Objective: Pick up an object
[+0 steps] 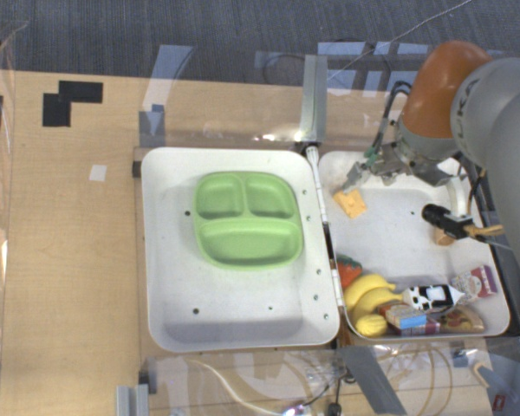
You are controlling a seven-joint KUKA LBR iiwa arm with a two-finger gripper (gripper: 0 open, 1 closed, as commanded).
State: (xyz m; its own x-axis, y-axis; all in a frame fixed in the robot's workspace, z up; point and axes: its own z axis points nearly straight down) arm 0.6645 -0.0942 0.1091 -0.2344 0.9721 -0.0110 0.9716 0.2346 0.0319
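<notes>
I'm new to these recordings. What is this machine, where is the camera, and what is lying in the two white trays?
One camera looks down at a slant on a wooden bench. The grey robot arm with an orange band reaches in from the right; its gripper hangs at the far end of the right bin, just above a yellow cheese wedge. Nothing is visibly held. That bin also holds bananas, a toy cow and other small items near its front. The left bin holds a green divided plate.
</notes>
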